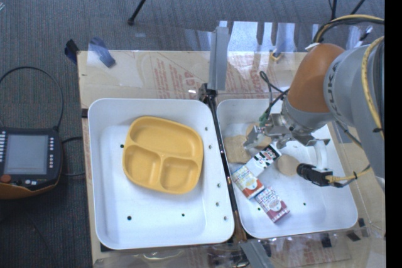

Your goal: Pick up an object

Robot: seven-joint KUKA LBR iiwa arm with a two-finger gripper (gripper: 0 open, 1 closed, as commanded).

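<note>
Three small cartons [259,184] lie in the right bin [339,213], with a tan round piece [287,164] beside them. My gripper [262,140] sits low over the uppermost carton; finger state cannot be told. Yellow divided tray [164,154] occupies the left bin [110,210].

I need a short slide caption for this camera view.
Gripper above cartons in right bin; yellow tray in left bin.

The arm [352,88] is cut off by the right edge; its wrist covers the far right part of the right bin [301,226] and hides the hand's fingers, so their state cannot be told; print on the small cartons [271,204] is too small to read; the tabletop [151,75] is cut off below.
</note>
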